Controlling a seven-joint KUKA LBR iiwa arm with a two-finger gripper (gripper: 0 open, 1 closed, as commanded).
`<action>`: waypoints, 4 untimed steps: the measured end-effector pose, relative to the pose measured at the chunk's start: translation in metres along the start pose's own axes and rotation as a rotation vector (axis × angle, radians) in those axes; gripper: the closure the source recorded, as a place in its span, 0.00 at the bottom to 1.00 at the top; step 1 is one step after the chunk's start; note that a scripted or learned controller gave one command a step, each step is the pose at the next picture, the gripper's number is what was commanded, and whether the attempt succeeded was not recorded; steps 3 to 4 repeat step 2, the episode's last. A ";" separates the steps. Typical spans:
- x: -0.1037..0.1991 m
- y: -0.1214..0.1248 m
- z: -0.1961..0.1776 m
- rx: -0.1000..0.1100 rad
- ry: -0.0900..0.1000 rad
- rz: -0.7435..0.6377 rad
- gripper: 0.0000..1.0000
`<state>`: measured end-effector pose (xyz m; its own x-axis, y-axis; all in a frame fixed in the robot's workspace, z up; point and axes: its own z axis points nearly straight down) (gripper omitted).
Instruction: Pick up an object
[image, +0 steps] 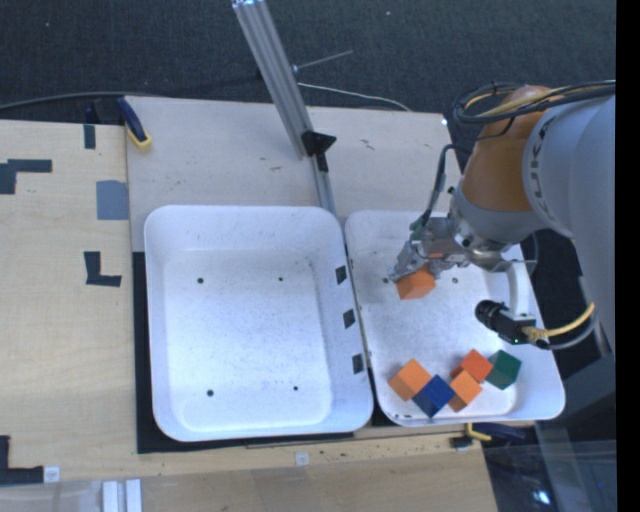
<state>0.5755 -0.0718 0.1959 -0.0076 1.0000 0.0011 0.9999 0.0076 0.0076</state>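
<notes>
Gripping an orange block (416, 284) between its fingertips, the gripper (420, 266) hangs over the right bin (380, 240), toward twelve o'clock. Only the block's top looks pinched, so it could slip and drop. Other blocks (452, 381) cluster at six o'clock.

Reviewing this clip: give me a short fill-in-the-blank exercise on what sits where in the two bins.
1. The hand sits over the ____ bin.
2. The block right at the hand is coloured ____.
3. Among the cluster of blocks along the near edge, the blue block lies next to the green block and ____ orange ones.

Missing words: right; orange; three
</notes>
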 end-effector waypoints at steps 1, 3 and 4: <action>0.055 -0.022 0.005 0.012 0.001 0.001 1.00; 0.154 -0.024 0.005 0.011 0.002 -0.002 1.00; 0.154 -0.024 0.005 0.011 0.002 -0.002 1.00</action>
